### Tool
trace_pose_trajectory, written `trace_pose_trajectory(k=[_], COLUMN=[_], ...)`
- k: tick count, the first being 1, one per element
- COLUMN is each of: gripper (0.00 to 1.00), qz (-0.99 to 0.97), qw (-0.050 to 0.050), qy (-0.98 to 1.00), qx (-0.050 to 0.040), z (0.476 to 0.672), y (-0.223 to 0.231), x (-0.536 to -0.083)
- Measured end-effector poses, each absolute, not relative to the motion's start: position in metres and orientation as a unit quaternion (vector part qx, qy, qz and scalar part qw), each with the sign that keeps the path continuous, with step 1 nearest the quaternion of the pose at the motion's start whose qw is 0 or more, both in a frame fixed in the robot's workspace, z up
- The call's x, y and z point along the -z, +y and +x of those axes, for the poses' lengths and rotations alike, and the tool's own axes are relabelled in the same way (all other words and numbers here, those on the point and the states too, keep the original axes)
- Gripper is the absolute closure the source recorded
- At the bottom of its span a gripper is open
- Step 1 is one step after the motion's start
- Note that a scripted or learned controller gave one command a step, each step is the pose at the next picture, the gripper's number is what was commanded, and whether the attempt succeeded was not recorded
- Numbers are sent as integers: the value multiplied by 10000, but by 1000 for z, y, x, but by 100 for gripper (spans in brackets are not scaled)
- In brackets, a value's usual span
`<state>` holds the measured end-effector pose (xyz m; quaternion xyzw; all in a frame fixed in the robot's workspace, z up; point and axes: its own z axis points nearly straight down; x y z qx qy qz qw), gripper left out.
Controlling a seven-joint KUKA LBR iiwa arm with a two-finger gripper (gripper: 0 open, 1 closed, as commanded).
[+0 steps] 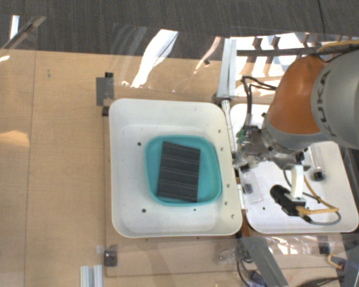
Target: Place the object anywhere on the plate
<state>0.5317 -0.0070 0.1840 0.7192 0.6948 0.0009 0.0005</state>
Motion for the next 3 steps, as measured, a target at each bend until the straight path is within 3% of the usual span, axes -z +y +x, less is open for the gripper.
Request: trace_pose_trajectory(k=[1,2,3], gripper=[100,0,0], qz=[6766,6767,6901], qw=[19,20,27], qy=[7363,7363,7237], qx=[-35,-35,-30], z=[533,533,552], y=[117,117,58], x=[-238,-238,-240])
